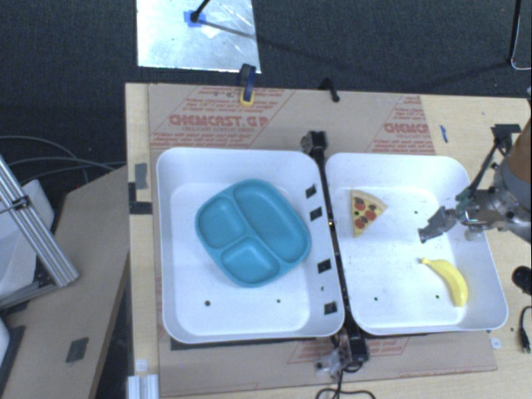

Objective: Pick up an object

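Because nothing sits between them, the fingers point(434, 228) hang empty, whether spread or shut I cannot tell, just above the banana point(450, 280), pizza slice point(365, 212) farther off.

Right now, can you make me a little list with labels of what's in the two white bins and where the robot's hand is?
left bin: holds a blue divided plate, three sections
right bin: holds a pizza slice toy and a banana
pizza slice toy: near the bin's upper left, lying flat
banana: toward the lower right, lying flat, apart from the pizza
gripper: over the right bin, above the banana in the picture, between pizza and right wall
held: nothing seen between the fingers
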Tool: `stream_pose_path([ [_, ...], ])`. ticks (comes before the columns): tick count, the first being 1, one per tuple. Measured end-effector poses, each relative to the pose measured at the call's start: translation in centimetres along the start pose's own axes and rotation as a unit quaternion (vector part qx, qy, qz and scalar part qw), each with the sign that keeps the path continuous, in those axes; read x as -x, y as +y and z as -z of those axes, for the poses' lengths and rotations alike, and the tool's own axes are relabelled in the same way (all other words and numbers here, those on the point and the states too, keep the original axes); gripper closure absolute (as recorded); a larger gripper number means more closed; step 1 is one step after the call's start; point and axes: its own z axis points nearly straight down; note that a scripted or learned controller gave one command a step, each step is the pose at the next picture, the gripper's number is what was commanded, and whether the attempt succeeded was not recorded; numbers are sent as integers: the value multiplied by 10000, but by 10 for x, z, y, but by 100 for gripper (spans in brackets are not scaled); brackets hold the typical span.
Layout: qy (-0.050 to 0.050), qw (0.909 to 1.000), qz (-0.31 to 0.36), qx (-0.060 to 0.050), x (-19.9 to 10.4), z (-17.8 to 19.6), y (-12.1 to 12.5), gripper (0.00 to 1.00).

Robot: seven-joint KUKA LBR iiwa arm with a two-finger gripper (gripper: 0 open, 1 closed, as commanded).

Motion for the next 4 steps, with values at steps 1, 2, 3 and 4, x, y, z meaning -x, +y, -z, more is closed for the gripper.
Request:
stream_pose_path([
  [1,24,10000,35,-55,-61,-164,47,0],
  [2,21,10000,44,31,-132,-64,21,0],
  [3,28,10000,60,40,-233,13,17,0],
  [4,32,9999,27,99,-257,173,31,0],
])
